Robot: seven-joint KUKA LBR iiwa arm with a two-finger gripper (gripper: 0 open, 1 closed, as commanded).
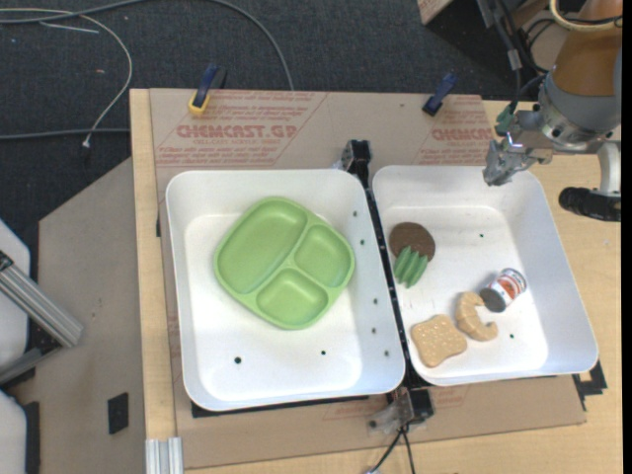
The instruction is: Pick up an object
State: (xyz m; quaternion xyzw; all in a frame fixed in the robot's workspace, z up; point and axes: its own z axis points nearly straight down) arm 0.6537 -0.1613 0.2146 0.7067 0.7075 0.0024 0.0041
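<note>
Over the far rim of the right bin: that is where I see the claw, hanging at the bin's upper right corner area.
Claw state: I cannot tell; from my seat it is small, dark and blurred.
Claw load: I see no object at its tip.
Arm: grey with the orange band, reaching in from the right side of my view.
Right bin: white, shallow, with five things lying in its lower left half.
Brown disc: near the bin's left wall, about mid-height, well apart from the claw.
Green ridged piece: touching the disc's lower edge, just below it.
Toast slice: flat on the floor near the bin's front edge.
Tan curved piece: just right of the toast, touching or nearly so; I cannot tell which.
Small can: lying on its side, red and white label, just beside the tan piece's upper right.
Left bin: white, set against the right bin.
Green divided plate: three compartments, lying flat near the left bin's centre, turned at a slant.
Tabletop: brown board with red print under both bins.
Clamps: one blue clamp at the far left edge, another blue clamp further right.
</note>
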